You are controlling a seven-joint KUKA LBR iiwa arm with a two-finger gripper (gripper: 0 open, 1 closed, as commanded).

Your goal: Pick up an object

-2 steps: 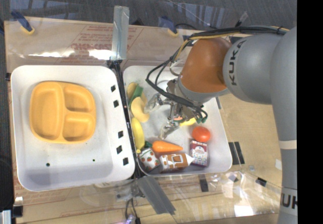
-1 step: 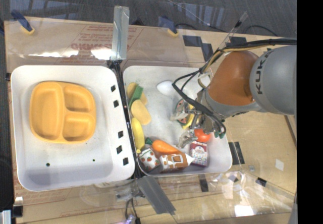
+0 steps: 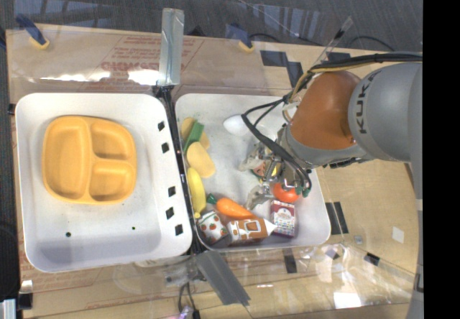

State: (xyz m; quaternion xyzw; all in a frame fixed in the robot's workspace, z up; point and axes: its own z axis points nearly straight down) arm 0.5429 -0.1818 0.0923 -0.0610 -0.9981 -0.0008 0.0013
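My gripper (image 3: 267, 175) hangs low in the middle of the right bin (image 3: 316, 228), below the orange wrist band and a tangle of cables. A red tomato (image 3: 287, 194) lies right beside it, to its lower right. An orange carrot (image 3: 233, 207) lies just to its lower left. A small red-and-white carton (image 3: 284, 220) and a brown bottle (image 3: 249, 230) rest along the front wall. The cables and metal parts hide the gripper's tip, and nothing can be seen held in it.
Along the right bin's left wall lie a banana (image 3: 195, 192), a pale yellow piece (image 3: 202, 160), a green-and-yellow item (image 3: 190, 131) and a spotted red-white toy (image 3: 210, 225). A white object (image 3: 236, 123) sits at the back. The left bin (image 3: 29, 167) holds a yellow divided plate (image 3: 89, 159).
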